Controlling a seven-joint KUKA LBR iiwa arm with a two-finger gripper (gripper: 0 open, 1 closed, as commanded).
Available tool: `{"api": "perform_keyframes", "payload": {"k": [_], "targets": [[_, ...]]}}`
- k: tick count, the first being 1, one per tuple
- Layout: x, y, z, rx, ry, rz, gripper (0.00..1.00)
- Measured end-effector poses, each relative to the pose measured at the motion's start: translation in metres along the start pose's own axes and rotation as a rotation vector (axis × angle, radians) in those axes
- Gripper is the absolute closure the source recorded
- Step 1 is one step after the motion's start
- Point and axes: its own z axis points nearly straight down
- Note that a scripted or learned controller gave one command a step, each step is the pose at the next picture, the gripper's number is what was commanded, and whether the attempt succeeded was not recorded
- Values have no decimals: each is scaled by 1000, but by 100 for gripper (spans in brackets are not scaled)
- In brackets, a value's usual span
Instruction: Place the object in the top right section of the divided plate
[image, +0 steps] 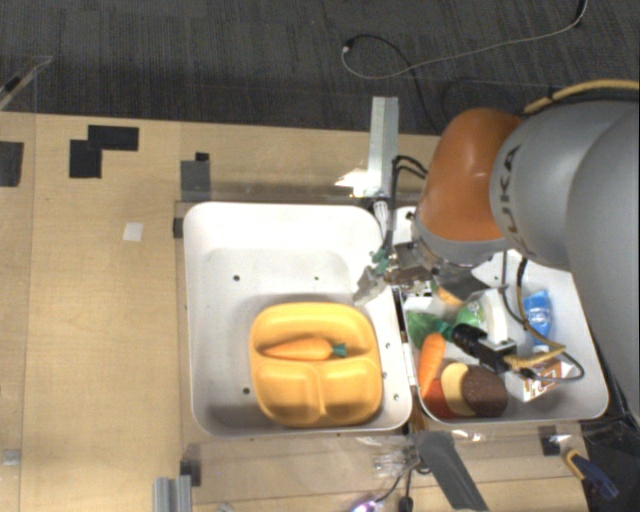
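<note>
Grey arm (580, 190), with its orange band (470, 175), is being seen closest to the lens, reaching in from the right over the seam between the two bins. The gripper (380, 272) is being held low over the right edge of the left bin (250, 255), just above and to the right of the yellow divided plate (275, 400). Nothing is being seen in its grasp; whether it is released or clenched cannot be told, as the tip is too small and cluttered.

An orange carrot (298, 349) is being taken as the task's thing. It is being shown lying inside the plate's upper compartment, long axis running left to right, green tip pointing right. From the gripper it lies down and to the left, near but apart. Whether the upper part of the plate is being split by a rib cannot be told, since the carrot is covering the middle. The carrot's body is being judged to sit more centre-left than right, so the placement is probably being left short of the top right section, or barely reaching it.

The right bin (592, 400) is being filled with other toys: a second carrot (431, 362), a brown round piece (487, 393), a blue item (537, 312). Both bins are being carried by the wooden table (90, 330).
</note>
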Motion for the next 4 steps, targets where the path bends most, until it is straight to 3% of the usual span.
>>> {"api": "perform_keyframes", "payload": {"k": [1, 2, 3, 4], "targets": [[-98, 97, -1, -2, -2, -84, 0], [-135, 88, -70, -6, -4, -407, 0], [-134, 88, -70, -5, -4, -407, 0], [-128, 53, -39, 1, -1, -316, 0]]}}
